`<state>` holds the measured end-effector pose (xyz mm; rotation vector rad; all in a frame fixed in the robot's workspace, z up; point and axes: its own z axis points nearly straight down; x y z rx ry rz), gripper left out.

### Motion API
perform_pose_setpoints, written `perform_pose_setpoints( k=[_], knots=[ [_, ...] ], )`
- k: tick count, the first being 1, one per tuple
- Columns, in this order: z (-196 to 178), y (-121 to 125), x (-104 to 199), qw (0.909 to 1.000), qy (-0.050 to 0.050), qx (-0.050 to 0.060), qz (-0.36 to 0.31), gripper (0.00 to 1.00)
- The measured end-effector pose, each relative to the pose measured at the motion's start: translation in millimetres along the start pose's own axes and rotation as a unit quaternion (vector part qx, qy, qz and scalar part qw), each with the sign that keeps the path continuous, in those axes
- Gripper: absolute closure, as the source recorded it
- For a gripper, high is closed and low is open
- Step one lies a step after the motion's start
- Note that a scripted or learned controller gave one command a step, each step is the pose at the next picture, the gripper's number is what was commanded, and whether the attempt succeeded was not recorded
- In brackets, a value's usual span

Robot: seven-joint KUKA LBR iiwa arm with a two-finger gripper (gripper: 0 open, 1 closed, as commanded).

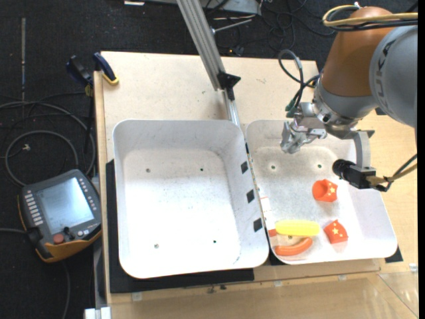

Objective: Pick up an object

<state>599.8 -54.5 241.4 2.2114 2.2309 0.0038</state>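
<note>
The end effector (292,142) hangs over the far end of the right bin (372,234); whether it is spread I cannot tell, and nothing shows in it. Every candidate lies nearer: orange cup (325,191), yellow banana-like piece (297,228), red block (336,232). The pick appears not yet made.

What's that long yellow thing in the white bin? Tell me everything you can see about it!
The yellow thing is a long, smooth piece with rounded ends, a bit like a toy banana or corn; it looks like plastic. It lies flat, nearly level across the picture, near the front edge of the right bin. It rests partly on top of a curved orange-red piece, touching it. A small red object sits close to its right end, apart from it. The gripper is farther back in the bin, not touching it.
</note>
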Motion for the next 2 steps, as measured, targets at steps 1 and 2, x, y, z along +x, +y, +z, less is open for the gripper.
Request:
perform_pose_setpoints(
  k=[1, 2],
  knots=[
    [7.9, 7.0, 54.8, 1.0000, 0.000, 0.001, 0.000, 1.00],
    [16.6, -4.2, 112.0, 1.0000, 0.000, 0.002, 0.000, 1.00]
  ],
)
